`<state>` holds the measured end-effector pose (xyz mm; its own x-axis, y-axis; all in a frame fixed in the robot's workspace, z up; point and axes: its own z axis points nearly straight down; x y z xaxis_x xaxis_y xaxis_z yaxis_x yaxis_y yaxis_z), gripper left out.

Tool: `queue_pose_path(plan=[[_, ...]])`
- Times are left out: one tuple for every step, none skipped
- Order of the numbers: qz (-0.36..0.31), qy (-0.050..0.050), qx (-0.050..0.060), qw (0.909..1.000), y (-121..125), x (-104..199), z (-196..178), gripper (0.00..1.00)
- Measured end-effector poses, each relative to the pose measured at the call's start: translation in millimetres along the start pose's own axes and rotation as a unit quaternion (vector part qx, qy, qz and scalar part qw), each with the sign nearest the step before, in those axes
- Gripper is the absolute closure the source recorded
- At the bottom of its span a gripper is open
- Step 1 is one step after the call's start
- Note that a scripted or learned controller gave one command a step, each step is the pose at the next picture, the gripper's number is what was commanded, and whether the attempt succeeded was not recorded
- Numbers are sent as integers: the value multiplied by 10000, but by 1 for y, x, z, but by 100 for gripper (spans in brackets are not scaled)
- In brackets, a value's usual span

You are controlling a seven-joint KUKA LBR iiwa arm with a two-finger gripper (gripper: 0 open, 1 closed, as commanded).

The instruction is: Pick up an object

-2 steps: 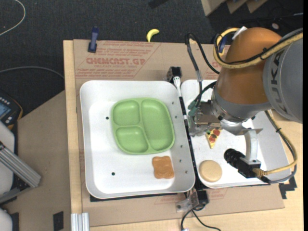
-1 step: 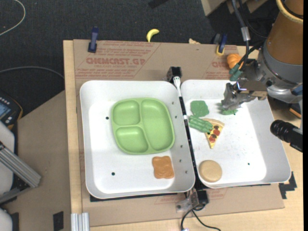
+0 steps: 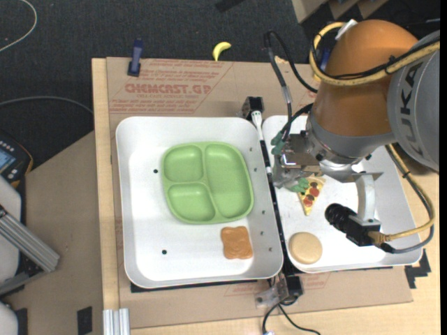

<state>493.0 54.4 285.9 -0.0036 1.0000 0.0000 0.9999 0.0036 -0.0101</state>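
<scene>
You have the grey arm's gripper (image 3: 297, 175) low in the right white bin (image 3: 398, 187), over the pizza-slice toy (image 3: 310, 194) at its 5 o'clock; I cannot tell its state. Nothing looks lifted yet. A round tan cookie (image 3: 305, 248) lies at 6.

Arm (image 3: 363, 82) cut off by the right edge, its bulk hiding much of the right bin (image 3: 398, 250), pizza slice toy (image 3: 311, 194) partly covered, gripper fingers not discernible
</scene>
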Motion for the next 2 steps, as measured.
queue_pose_path(plan=[[20,5,-117,9999,-14,-22,-112,100],[31,-9,-94,10000,13,-56,-156,100]])
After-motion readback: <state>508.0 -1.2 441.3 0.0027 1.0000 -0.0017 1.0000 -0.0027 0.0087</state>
